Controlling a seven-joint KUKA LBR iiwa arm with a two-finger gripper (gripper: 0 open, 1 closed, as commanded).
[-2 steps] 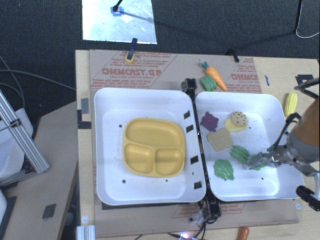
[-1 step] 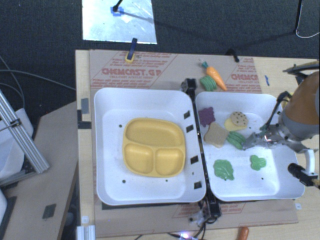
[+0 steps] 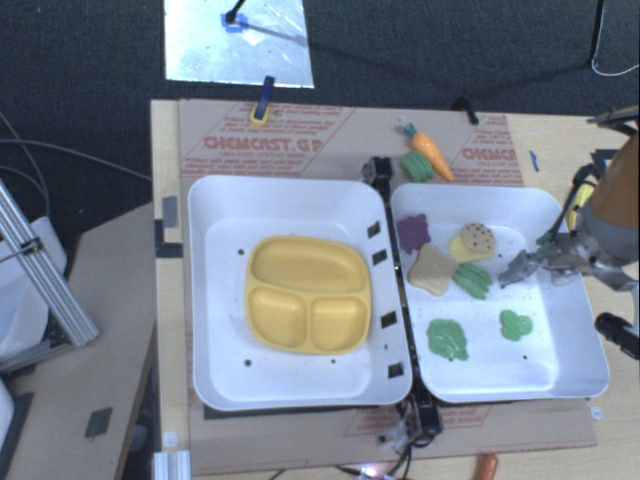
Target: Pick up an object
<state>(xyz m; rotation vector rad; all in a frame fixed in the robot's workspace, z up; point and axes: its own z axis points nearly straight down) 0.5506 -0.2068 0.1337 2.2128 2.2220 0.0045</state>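
Nearest the camera in the right bin (image 3: 575,373) lie two green toy pieces: a larger leafy one (image 3: 447,338) at about six o'clock of the bin's floor and a smaller one (image 3: 516,324) just toward three o'clock from it, the two apart. Further in, a tan bread slice (image 3: 432,271) touches a green ridged piece (image 3: 473,280) on its three o'clock side. The gripper (image 3: 517,269) reaches in from three o'clock, low over the bin floor, its tip just beside that green ridged piece; its jaws look slightly apart with nothing between them, though the blur makes this hard to judge. Past these, a yellow speckled cookie (image 3: 475,240) sits at the bread's one o'clock, and a purple piece (image 3: 413,232) lies near the bin's nine o'clock wall.

The left bin (image 3: 215,298) carries a yellow divided plate (image 3: 307,293) at its centre.

Farthest, on the desk (image 3: 330,133) beyond the right bin's twelve o'clock rim, a toy carrot (image 3: 431,151) rests beside a green piece (image 3: 416,167).
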